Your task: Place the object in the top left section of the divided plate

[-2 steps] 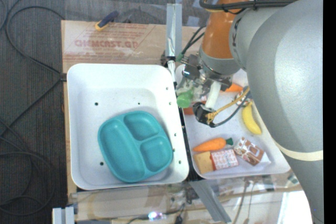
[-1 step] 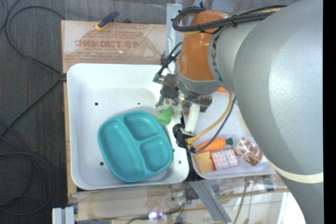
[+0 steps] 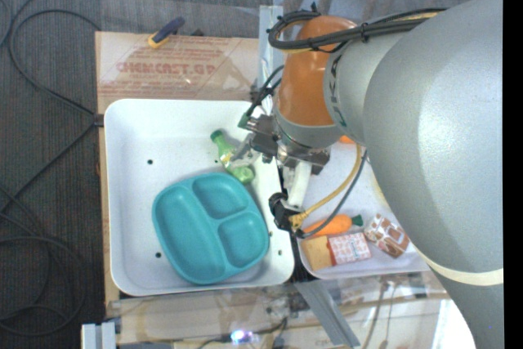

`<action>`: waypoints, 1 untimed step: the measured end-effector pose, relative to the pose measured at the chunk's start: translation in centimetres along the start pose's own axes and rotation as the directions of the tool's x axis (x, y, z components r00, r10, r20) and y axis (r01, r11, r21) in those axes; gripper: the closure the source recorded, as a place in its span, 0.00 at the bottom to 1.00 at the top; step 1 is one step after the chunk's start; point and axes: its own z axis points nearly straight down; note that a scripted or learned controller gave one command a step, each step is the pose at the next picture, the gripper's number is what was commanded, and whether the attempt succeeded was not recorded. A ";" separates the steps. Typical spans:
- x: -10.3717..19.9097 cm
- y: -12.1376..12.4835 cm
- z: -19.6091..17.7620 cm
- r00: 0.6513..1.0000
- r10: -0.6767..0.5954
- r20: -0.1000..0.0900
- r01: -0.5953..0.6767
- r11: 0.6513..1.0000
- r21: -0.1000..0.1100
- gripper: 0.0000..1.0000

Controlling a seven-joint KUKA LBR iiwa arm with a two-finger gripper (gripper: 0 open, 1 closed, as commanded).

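The gripper (image 3: 249, 149) sits low over the right side of the left bin (image 3: 131, 176), close to that bin's far right part, and whether it is released or clenched cannot be told, because the wrist and the orange band (image 3: 315, 82) above it cover most of the tool. Just beside its tip lies a green object (image 3: 231, 155), a darker green end toward the far wall and a paler yellow-green end nearer the plate; it seems to rest on the bin floor, and nothing shows it caught. The teal divided plate (image 3: 211, 229) lies in the near part of the same bin, its far rim just beside the green object. The main risk, as I judge it, is a grasp that misses or only clips the small, rounded piece, so it rolls toward the bin's right wall or under the plate rim. A second risk is the tool nudging the plate and shifting the target section. The right bin (image 3: 315, 264) holds a carrot (image 3: 331, 225) and small boxes (image 3: 350, 248).
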 end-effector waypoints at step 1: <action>0.1 0.0 -0.8 1.000 -0.002 0.001 0.002 1.000 0.003 1.00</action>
